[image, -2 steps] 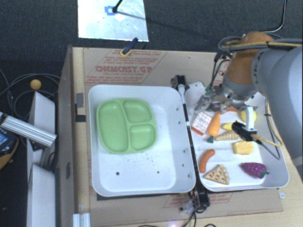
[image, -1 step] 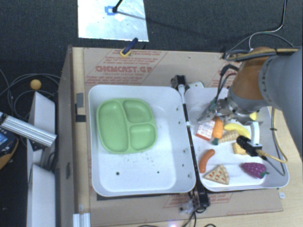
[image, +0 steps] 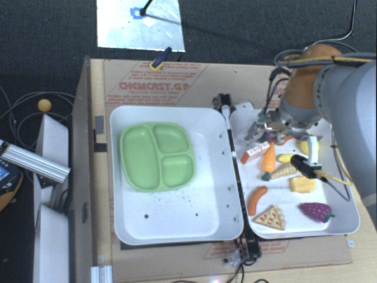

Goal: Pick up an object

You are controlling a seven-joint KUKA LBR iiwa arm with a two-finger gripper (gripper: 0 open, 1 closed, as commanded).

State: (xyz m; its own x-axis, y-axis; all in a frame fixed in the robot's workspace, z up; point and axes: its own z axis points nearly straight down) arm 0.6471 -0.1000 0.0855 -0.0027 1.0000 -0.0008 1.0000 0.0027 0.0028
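Note:
The right bin (image: 352, 216) holds several toy foods: an orange carrot (image: 268, 158), a waffle cone (image: 283, 171), a yellow cheese wedge (image: 302, 185), a brown-orange sausage (image: 257, 199), a pizza slice (image: 270, 218), purple grapes (image: 315, 211) and a red-and-white packet (image: 253, 152). My gripper (image: 263, 133) is low over the far left part of this bin, just above the packet and the top of the carrot. The wrist hides its fingers, and I see nothing held between them.
The left bin (image: 177, 220) bears a green divided plate (image: 157, 156). A black divider clamp (image: 224, 104) sits where the two bins meet at the back. The grey arm covers the right bin's far right corner.

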